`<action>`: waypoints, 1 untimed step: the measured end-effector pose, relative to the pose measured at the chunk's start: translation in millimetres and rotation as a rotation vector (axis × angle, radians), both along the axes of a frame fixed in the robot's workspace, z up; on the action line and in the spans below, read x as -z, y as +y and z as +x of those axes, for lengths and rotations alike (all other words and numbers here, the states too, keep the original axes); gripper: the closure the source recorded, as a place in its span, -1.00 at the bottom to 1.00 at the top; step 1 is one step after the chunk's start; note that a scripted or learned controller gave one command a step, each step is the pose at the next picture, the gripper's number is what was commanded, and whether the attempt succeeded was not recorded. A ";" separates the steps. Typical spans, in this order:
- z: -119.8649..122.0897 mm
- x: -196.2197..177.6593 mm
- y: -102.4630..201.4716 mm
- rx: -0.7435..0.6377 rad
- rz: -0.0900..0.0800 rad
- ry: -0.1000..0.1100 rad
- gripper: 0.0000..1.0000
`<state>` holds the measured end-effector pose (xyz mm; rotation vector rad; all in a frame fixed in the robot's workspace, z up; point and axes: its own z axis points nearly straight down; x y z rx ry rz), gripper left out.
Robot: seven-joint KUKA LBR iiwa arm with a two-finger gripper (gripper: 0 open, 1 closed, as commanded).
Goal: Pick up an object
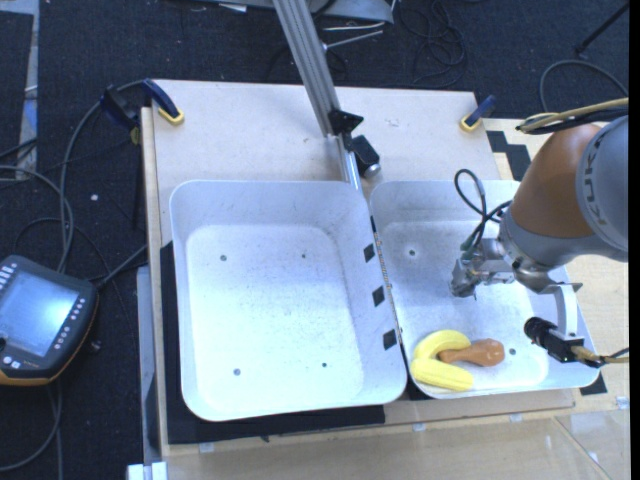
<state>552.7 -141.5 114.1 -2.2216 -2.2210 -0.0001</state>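
A yellow banana-shaped object lies near the front edge of the right bin. An orange-brown piece rests against it on its right side. My gripper hangs over the middle of the right bin, above and slightly right of the two objects, apart from them. The grey arm with its orange band reaches in from the right and hides the bin's right side.
The left bin stands beside the right one, sharing a raised divider with black clips. A slanted metal rail rises behind the bins. A black cable loops above the gripper. A teach pendant lies off the bench, left.
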 end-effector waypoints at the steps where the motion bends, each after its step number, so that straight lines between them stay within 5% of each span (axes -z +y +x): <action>1: -4.5 -52.1 8.5 -0.001 -0.001 -0.004 1.00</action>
